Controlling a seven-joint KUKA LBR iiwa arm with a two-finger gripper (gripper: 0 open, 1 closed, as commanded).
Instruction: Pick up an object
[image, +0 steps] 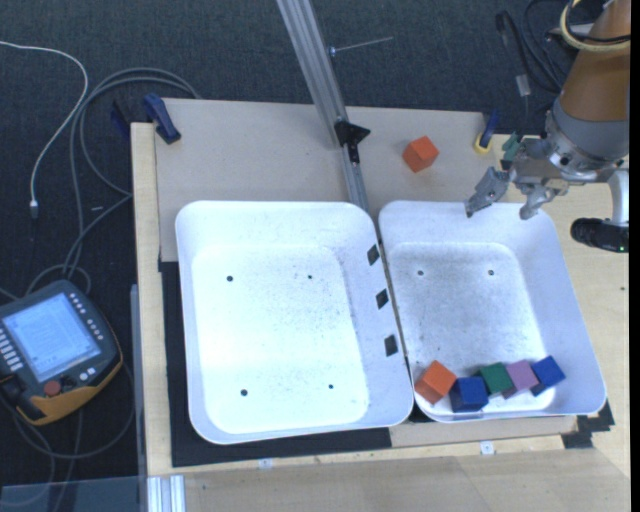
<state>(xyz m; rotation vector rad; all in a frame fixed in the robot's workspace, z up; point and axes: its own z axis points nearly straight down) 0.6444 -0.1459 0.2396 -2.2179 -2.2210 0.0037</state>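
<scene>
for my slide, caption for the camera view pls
Open gripper above right bin; five cubes at its near edge.

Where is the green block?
The green block sits in the right bin, along its near edge, between a dark blue block and a purple block.

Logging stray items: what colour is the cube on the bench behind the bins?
Orange cube, seen in the camera view.

Right shallow white plastic bin (470, 300): floor mostly open; small coloured blocks (490, 382) crowd near wall. Slanted metal pole (325, 90) crosses between bins.
</scene>
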